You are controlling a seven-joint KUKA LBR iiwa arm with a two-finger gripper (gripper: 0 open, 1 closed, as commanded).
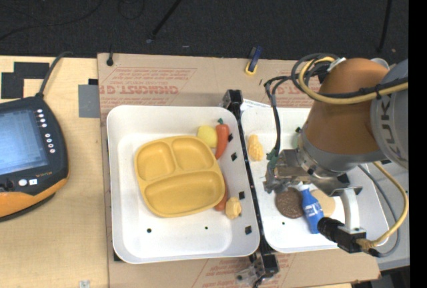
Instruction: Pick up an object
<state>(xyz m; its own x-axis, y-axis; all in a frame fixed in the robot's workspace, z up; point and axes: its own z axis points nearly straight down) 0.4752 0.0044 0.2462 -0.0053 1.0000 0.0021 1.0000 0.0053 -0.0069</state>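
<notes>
At the lower right of the frame, nearest the camera, the right bin (293,243) holds a small cluster: a blue packet (311,211) lying with its long axis running from upper left to lower right, a dark brown round disc (289,203) touching its left side, and a pale tan piece (327,203) just to its right. Directly above these sits the pincer (283,177), a dark metal assembly under the arm's orange band (347,107); whether it is open or closed cannot be made out from this angle, and nothing can be seen gripped in it. The likeliest pick, I judge, is the blue packet or the brown disc, both just below and slightly right of the pincer in the frame, so the coming move looks like a short drop rather than a reach; a grip across the packet's short side would suit its slanted axis. A corn cob (254,146) lies higher in the same bin, against the divider. In the left bin (127,213), a yellow sectioned tray (179,175) fills the middle, with a carrot (221,139) and a yellow fruit (207,136) at its upper right corner and a small yellow piece (233,209) at its lower right. Farther left on the bench (73,227) rests a control pendant (27,150).
</notes>
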